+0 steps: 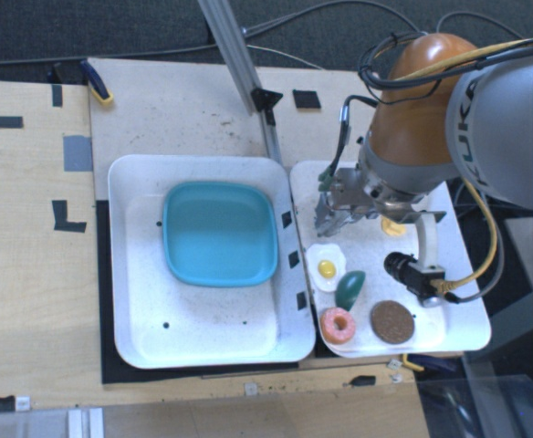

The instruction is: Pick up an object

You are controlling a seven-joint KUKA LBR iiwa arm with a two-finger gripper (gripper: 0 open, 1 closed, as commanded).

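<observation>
From the overhead camera, the arm is reaching in over the right bin (458, 331), its gripper (328, 222) hanging just above the toy fried egg (327, 268); I judge the approach step is under way, nothing lifted. Whether the pincer is spread or pressed together, I cannot tell. The next move is calling for a straight descent onto one item. The right bin is holding the egg, a green piece (350, 287), a pink donut (339, 325), a brown disc (392, 320) and a small yellow piece (393, 227). The left bin (139, 336) is holding a teal plate (220, 234).
</observation>
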